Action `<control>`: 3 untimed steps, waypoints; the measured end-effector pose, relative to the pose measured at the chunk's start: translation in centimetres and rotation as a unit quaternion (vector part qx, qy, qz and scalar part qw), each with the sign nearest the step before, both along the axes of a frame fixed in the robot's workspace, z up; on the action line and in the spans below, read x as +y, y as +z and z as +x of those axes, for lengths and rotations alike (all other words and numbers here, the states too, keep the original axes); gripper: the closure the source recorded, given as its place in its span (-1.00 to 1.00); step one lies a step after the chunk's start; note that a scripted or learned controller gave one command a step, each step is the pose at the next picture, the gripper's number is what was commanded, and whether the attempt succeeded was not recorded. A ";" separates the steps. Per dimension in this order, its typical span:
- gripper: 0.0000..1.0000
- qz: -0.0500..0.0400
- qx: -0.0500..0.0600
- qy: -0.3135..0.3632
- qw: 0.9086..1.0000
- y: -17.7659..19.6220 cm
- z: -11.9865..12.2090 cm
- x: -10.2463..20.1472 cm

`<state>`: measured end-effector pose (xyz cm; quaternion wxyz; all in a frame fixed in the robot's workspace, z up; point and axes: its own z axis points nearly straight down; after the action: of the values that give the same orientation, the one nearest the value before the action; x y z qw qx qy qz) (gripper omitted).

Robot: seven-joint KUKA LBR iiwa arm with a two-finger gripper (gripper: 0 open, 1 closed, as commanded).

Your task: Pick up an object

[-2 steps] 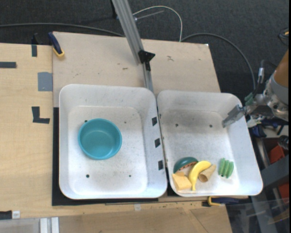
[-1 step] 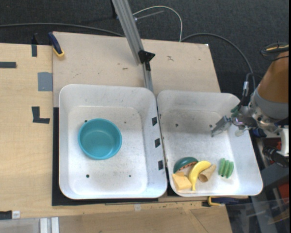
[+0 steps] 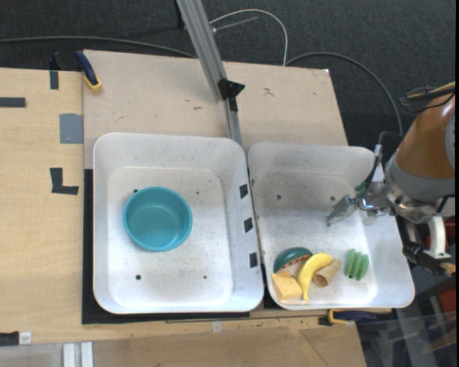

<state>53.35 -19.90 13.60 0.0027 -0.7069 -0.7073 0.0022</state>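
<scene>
On the bench (image 3: 176, 98), two shallow white bins sit side by side, likely so one feeds objects and the other takes them. Left bin (image 3: 107, 281) holds a teal bowl (image 3: 158, 219), upright, open side up, near its middle, apart from the walls. Right bin (image 3: 306, 159) has its items bunched in the near corner: a yellow banana (image 3: 314, 270) lying across the pile, a tan block (image 3: 286, 286) just beside it at the left, a dark green-and-red round item (image 3: 292, 256) touching the banana's upper end, and a small green ribbed piece (image 3: 356, 264) a little to the right, apart from the banana. Clustering looks like the result of things being dropped or sliding to the low edge; cannot confirm. Grey arm (image 3: 424, 151) with orange band reaches in from the right over the right bin's far-right side. Pincer (image 3: 346, 207) hangs above bare bin floor, tilted toward the left; nothing visible between its fingers, and whether they are spread or closed cannot be told at this size. Candidate pick things lie nearer the camera than the pincer: green ribbed piece is closest, just below it in view; banana pile is below and left. Judgement: approach stage, no grasp yet; the pincer needs to shift toward the near corner and descend.
</scene>
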 end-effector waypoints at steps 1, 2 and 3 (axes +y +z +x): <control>1.00 0.000 -0.002 0.001 1.000 1.3 0.1 0.1; 1.00 -0.001 -0.004 0.000 1.000 5.6 -0.3 0.3; 1.00 -0.001 -0.004 0.000 1.000 7.9 -0.2 0.4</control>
<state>53.10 -19.55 21.50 -0.0007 -0.7066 -0.7076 -0.0004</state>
